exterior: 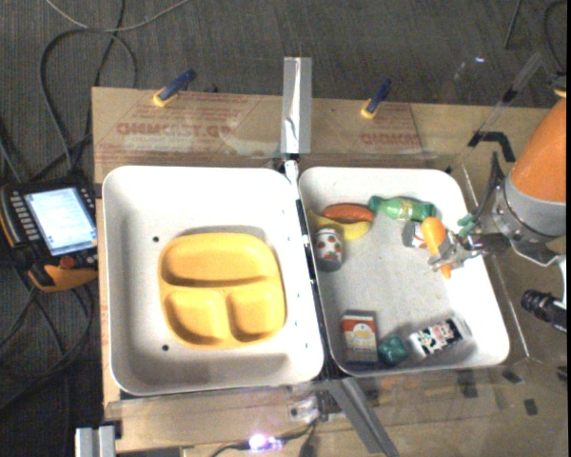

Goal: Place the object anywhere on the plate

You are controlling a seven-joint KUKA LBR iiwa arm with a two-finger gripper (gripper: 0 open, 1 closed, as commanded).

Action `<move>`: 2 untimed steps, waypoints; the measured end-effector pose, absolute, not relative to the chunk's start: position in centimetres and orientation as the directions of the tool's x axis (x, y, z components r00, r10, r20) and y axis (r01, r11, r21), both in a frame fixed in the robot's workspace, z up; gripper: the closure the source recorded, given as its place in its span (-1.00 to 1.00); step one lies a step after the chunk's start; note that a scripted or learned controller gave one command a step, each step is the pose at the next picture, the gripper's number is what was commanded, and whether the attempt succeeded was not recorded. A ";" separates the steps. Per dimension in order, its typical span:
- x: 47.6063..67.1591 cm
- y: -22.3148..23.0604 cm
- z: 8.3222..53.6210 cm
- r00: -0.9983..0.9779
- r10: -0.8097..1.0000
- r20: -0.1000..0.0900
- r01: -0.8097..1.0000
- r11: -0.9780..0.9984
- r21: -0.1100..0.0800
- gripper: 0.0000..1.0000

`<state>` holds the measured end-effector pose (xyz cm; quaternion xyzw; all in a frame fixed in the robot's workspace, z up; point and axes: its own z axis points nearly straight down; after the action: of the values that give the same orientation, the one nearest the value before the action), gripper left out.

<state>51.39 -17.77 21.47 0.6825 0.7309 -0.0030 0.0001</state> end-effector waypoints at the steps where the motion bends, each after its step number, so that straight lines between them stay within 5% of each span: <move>1: 48.5 -12.6 17.8 -0.420 0.907 0.003 0.907 0.420 -0.002 1.00; 2: 48.3 -2.6 18.7 -0.422 0.906 0.003 0.906 0.423 -0.003 1.00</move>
<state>48.30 -2.57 18.70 0.5374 0.8434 -0.0005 -0.0018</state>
